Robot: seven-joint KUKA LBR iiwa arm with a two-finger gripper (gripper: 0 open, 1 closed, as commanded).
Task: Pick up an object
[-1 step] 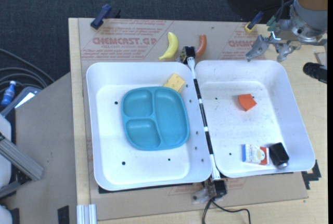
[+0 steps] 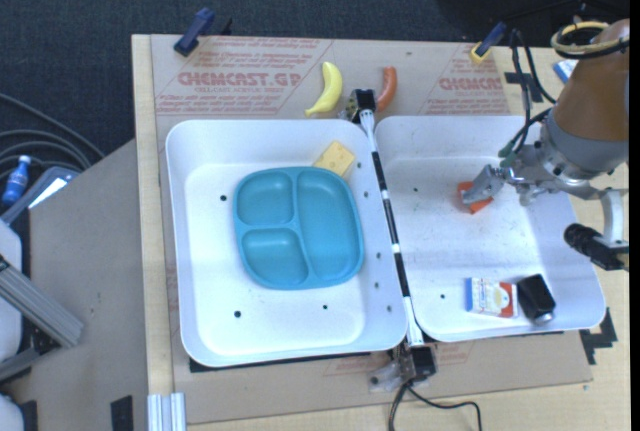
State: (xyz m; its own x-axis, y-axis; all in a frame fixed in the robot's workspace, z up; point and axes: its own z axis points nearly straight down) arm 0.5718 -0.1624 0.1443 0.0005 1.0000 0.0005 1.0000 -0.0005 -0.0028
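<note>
The arm [image 2: 590,134] is grey with an orange band, black cables and a silvery wrist.

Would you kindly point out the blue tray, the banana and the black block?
blue tray [image 2: 298,226], camera view, centre divider.
banana [image 2: 326,91], camera view, mid-curve.
black block [image 2: 536,298], camera view, top face.

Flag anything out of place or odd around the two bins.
A yellow banana and an orange carrot-like piece lie on the board behind the bins, outside both. A yellow block leans on the blue divided plate rim in the left bin.
</note>
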